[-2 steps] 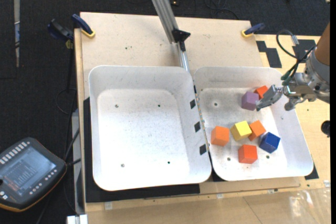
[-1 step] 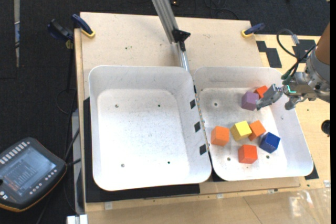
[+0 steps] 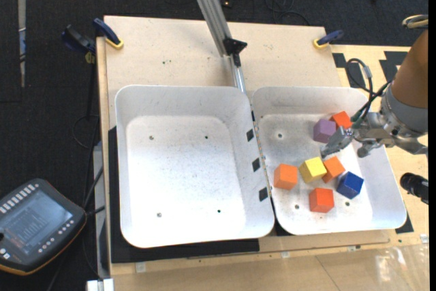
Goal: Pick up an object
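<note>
A pale bench bears two white bins.

Two white bins: the left bin and the right bin. Seven blocks lie in the right one: one purple, one yellow, one blue, and four orange.

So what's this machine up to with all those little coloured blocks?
A robot arm reaches in over the right-hand bin, trying to pick up one block. Its gripper is down among the blocks, between the purple block and the yellow block. Orange, red and blue blocks lie close around. Nothing looks lifted yet; I can't tell whether it has hold of anything.
</note>
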Controlling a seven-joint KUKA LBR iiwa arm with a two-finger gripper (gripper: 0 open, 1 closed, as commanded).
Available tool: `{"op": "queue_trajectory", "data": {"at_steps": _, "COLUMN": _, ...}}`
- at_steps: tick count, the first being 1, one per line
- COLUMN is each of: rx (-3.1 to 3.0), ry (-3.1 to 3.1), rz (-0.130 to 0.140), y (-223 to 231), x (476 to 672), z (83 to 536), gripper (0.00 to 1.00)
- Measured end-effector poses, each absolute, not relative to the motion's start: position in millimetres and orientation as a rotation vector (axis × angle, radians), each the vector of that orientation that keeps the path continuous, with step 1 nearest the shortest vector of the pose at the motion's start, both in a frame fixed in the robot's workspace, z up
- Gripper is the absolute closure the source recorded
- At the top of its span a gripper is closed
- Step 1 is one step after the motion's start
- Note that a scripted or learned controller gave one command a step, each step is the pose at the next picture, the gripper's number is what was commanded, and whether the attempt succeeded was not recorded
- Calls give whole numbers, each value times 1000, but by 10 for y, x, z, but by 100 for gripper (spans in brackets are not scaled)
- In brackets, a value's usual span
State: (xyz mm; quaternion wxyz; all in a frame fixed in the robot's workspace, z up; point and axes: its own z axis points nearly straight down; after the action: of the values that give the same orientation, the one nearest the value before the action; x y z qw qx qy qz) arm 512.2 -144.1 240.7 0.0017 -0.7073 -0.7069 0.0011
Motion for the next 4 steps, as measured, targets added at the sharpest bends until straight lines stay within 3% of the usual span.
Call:
{"op": "queue_trajectory", "data": {"at_steps": 2, "rx": -2220, "ry": -2219, "rz": 3, "y": -1525, "x": 5236, "z": 1371, "gripper": 0}}
{"op": "queue_trajectory", "data": {"at_steps": 3, "rx": -2224, "ry": -2222, "rz": -2, "y": -1531, "x": 5249, "z": 1498, "gripper": 100}}
{"op": "queue_trajectory", "data": {"at_steps": 4, "rx": -2223, "ry": -2228, "rz": -5, "y": -1495, "x": 5283, "z": 1930, "gripper": 100}}
